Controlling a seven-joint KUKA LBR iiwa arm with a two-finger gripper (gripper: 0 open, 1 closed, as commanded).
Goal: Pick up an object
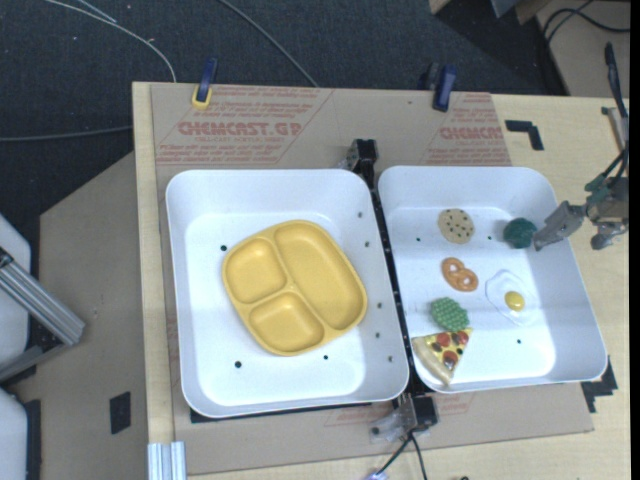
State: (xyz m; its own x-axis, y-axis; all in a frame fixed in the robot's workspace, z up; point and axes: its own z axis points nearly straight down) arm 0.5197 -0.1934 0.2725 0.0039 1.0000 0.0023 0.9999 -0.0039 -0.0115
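While gripper (pixel 578 226) hangs over R bin (pixel 560 363) edge, green ball (pixel 519 232) just beside.

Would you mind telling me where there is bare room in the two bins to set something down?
The left white bin has bare floor all round the yellow three-compartment plate. The right white bin is crowded mid-floor: cookie, pretzel, fried egg, pizza slice; its floor towards the near right corner is bare.

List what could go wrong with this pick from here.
1. The gripper sits at the right bin's far rim beside the dark green ball; a round thing may roll away from the fingers.
2. Working that close to the rim, a finger could catch the bin wall.
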